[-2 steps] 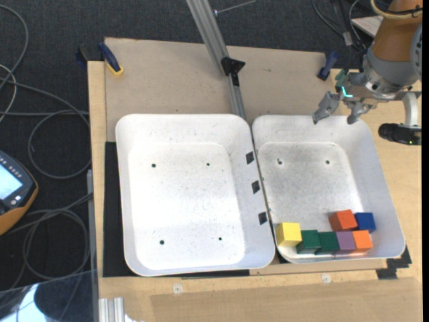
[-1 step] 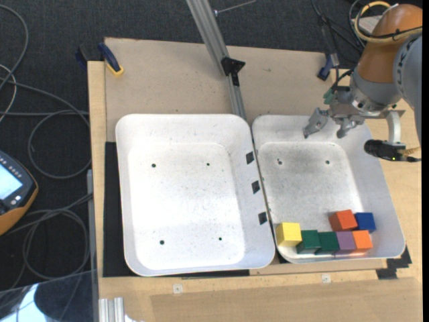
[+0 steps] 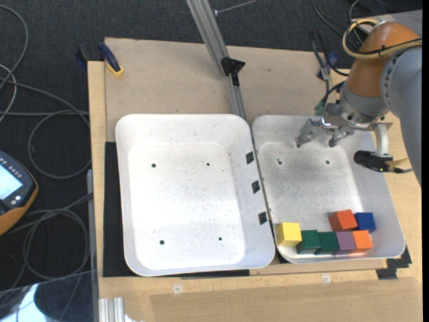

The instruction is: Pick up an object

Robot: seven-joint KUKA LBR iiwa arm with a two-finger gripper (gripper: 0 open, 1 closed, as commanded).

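Several small coloured blocks lie bunched at the near edge of the right bin: a yellow block, a dark green block, a teal green block, a purple block, two orange blocks and a blue block. My gripper hangs over the far end of the right bin, well away from the blocks. Its fingers are spread open with nothing between them.
The left bin lies beside the right one, joined by black clips. A slanted metal pole rises from behind the bins. A blue and yellow clamp sits at the bench's far left corner. Cables run along the floor at left.
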